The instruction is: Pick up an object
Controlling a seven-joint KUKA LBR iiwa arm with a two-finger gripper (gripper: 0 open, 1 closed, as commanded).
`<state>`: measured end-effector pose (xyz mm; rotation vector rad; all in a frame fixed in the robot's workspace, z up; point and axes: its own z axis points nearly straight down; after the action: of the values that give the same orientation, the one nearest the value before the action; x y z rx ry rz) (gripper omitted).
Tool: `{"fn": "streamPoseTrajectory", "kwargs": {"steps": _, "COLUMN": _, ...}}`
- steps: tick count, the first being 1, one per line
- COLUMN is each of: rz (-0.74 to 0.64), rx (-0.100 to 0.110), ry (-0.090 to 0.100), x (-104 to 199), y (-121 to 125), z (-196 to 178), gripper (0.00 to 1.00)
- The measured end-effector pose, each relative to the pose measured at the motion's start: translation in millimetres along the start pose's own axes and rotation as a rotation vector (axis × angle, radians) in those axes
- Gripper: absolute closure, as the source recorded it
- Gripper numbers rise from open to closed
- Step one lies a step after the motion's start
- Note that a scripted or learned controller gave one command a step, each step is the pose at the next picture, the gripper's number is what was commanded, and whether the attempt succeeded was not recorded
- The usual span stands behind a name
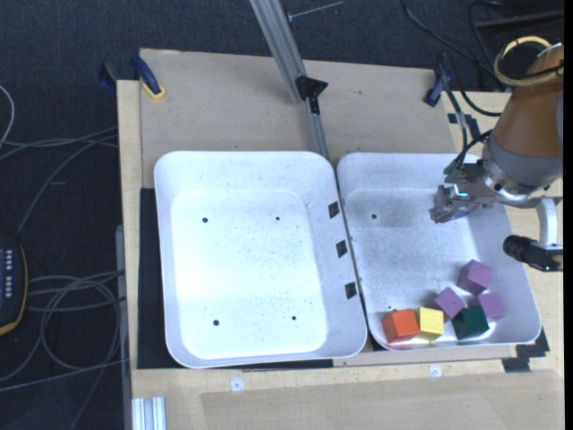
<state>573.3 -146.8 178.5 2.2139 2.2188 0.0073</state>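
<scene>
Several small blocks lie in the near right corner of the right bin [394,240]: an orange block [401,324], a yellow block [431,321], a dark green block [469,324], and three purple blocks [475,276] close together. My gripper [445,206] hangs over the bin's far right part, well behind the blocks, with nothing seen between its fingers.
The left bin [246,258] sits beside the right one, with black clips [340,247] along the shared rim. A slanted metal rod [282,38] crosses the bench behind the bins. Blue clamps [149,76] hold the far corners of the board.
</scene>
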Motion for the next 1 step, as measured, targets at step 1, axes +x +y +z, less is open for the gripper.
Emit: {"fn": "streamPoseTrajectory", "kwargs": {"steps": 1, "rz": 0.0, "rx": 0.0, "ry": 0.0, "x": -0.2, "y": 12.6, "z": -54.6, "gripper": 1.0}}
